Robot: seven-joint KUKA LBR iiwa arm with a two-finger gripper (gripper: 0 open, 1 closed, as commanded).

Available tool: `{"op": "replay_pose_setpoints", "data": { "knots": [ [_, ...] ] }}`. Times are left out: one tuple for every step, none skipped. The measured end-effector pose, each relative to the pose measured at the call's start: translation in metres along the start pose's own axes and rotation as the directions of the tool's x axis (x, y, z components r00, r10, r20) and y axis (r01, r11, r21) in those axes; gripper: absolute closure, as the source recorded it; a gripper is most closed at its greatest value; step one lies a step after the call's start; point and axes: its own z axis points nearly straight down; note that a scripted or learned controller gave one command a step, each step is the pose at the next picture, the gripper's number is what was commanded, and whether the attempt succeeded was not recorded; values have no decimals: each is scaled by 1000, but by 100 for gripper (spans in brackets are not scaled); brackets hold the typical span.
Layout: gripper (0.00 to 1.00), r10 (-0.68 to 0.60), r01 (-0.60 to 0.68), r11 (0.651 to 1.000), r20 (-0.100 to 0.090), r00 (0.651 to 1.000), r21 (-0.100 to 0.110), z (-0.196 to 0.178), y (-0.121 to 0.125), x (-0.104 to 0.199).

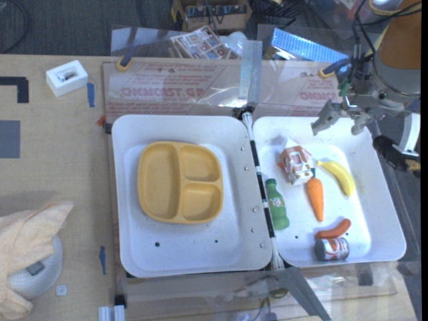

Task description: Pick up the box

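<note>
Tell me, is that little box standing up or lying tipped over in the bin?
Tipped. The box lies at a slant on the floor of the right bin, beside the carrot and the banana.

Arm [400,42]: grey body, wide orange band above wrist, white cap at top. Black cables loop off the upper links. Gripper [341,117]: bare grey metal, two thin splayed fingers, small green-blue fitting just above.
</note>
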Motion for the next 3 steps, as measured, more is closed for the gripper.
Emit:
{"op": "replay_pose_setpoints", "data": {
  "knots": [
    [0,162,-162,987,0,987,1,156,-19,-1],
    [0,96,-96,995,-1,995,-18,183,55,-42],
    [100,95,-95,995,3,995,-23,171,57,-43]
  ]
}}
